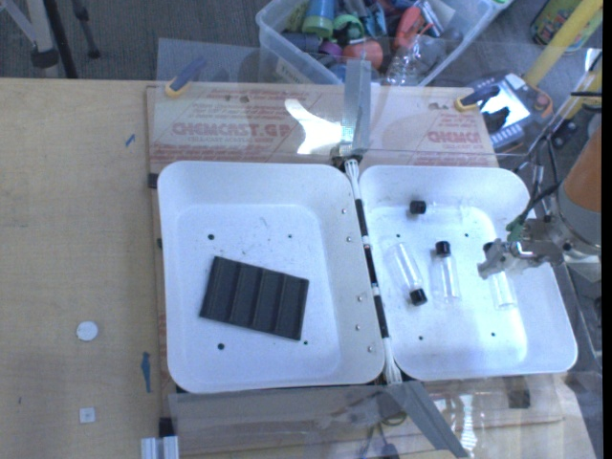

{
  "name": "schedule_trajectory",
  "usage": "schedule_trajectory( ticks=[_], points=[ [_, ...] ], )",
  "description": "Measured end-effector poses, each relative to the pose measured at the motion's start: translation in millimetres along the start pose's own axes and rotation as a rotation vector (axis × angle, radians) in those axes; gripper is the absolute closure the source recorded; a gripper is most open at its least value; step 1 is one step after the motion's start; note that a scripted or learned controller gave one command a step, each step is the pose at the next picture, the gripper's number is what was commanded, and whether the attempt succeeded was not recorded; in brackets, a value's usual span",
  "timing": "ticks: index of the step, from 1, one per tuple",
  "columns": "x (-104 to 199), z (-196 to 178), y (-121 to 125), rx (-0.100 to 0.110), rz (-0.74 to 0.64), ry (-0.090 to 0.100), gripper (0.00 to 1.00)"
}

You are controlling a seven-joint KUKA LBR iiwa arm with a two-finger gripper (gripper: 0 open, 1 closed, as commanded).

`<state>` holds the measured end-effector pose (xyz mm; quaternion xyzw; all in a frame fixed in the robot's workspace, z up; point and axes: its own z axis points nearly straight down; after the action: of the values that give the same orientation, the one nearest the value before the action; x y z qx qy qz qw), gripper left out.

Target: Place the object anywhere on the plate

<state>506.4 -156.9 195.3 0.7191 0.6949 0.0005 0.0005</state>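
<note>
A dark grey ribbed plate [254,297] lies flat in the left bin [191,189], slightly left of its middle. Two clear tubes with black caps lie in the right bin [478,347]: one tube [408,268] at centre left and another tube [446,272] just to its right. A third clear tube [503,291] lies near the bin's right side. A loose black cap [417,207] sits toward the back. My gripper [497,259] hangs over the right side of the right bin, just above the far end of the third tube.
A clear tub of colourful toys [382,17] stands behind the bins. A raised divider [368,275] separates the two bins. Cables and the arm's body crowd the right edge. A small white disc [87,331] lies on the wooden bench at left.
</note>
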Motion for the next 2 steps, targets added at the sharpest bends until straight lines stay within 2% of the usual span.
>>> schedule_trajectory(
  ticks=[1, 2],
  points=[
    [86, 11, 36, 0.001, 0.156, 0.000, 1.00],
    [148, 11, 40, 0.001, 0.121, 0.000, 1.00]
  ],
)
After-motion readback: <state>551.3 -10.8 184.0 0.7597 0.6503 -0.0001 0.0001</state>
